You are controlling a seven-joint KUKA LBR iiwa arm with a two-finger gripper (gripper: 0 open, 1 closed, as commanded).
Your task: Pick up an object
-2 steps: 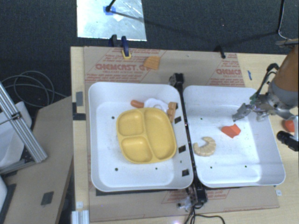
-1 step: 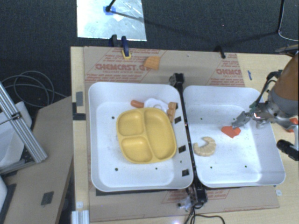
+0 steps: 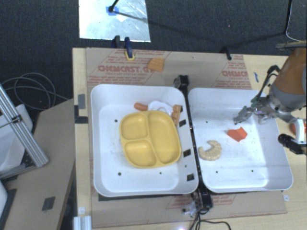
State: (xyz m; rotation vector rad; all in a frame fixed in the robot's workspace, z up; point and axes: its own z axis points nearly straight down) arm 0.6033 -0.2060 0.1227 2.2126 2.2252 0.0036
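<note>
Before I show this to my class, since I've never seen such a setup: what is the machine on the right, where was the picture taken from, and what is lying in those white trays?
One camera fixed above the bench looks down at a slant. The machine is a robot arm, grey with an orange band, reaching in from the right. Its tool hangs over the right bin, above an orange-red piece; nothing shows between its fingers. A pale curved piece lies nearby. The left bin holds a yellow divided plate with small items behind it.

Single fixed camera above bench; slanted downward over both bins; moderately distant
</note>
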